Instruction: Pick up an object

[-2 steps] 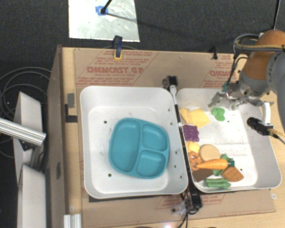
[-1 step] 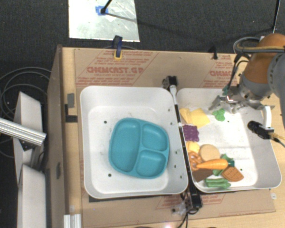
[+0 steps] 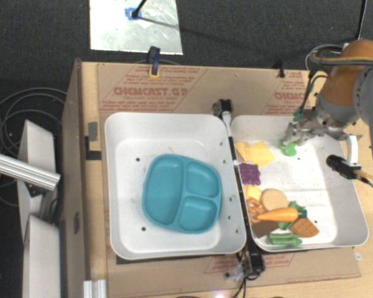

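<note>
From above the bench, the grey arm (image 3: 354, 79) comes in from the right, its orange band rounded and bright over the far corner of the right bin (image 3: 336, 185). The gripper (image 3: 296, 134) hangs low at the back of that bin, right over a small green piece (image 3: 289, 148) that sits just beneath its tips. The piece looks to be touching the fingertips, but whether it is pinched between them or merely under them I cannot tell, nor whether the jaws are spread or closed.

The rest of the toy food crowds the near left side of the same bin: a yellow cheese slice (image 3: 256, 152) against the dividing wall, purple grapes (image 3: 250, 174) just in front of it, then a round tan biscuit (image 3: 274, 199), an orange carrot (image 3: 277, 215) lying across the pile, a brown cracker (image 3: 304, 228) and a green bean pod (image 3: 285, 239) at the front edge.

The left bin (image 3: 127, 141) holds a teal divided plate (image 3: 181, 192), lying flat near its middle. Both bins sit on a brown cardboard sheet (image 3: 174, 89).
</note>
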